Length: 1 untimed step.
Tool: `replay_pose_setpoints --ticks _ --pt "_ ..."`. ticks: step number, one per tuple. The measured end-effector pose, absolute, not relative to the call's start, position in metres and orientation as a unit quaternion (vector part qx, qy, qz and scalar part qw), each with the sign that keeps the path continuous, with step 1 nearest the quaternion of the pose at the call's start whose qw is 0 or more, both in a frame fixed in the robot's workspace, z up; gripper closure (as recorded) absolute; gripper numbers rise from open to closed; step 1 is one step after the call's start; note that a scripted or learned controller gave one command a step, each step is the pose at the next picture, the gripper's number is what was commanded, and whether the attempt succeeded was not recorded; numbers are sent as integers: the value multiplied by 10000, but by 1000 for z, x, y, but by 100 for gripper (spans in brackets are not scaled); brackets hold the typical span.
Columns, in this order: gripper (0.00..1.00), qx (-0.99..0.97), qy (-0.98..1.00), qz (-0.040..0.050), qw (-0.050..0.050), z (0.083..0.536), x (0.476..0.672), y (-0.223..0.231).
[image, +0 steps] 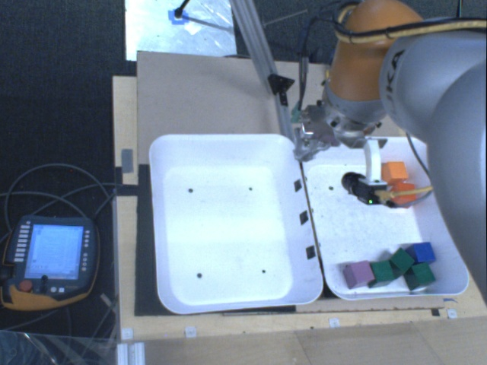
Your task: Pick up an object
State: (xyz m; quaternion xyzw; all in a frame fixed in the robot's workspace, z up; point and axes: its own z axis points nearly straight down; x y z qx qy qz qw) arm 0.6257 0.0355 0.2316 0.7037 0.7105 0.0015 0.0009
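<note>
Closing where it hangs, the grey arm's gripper (pixel 304 144) could strike the bins' shared rim (pixel 307 234) and catch nothing; how wide it stands I cannot tell. The shallow white plastic bin on the view's right (pixel 346 230) holds a small orange block (pixel 394 172) near the gripper, and a cluster of purple, green and blue blocks (pixel 383 271) in its near corner, well apart.

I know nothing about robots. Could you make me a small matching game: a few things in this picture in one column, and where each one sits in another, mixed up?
Things:
1. orange block
2. purple block
3. blue block
4. handheld screen

Places:
A. outside the bins, at the view's left
B. left end of the cluster of blocks along the near edge of the right bin
C. farther back in the right bin, apart from the other blocks
D. near right corner of the right bin, just behind a green block

Pairs: 1-C, 2-B, 3-D, 4-A
</note>
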Motion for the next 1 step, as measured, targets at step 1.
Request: replay_pose_setpoints --ticks 1 --pt "100 7038 7104 16 5 222 643 85"
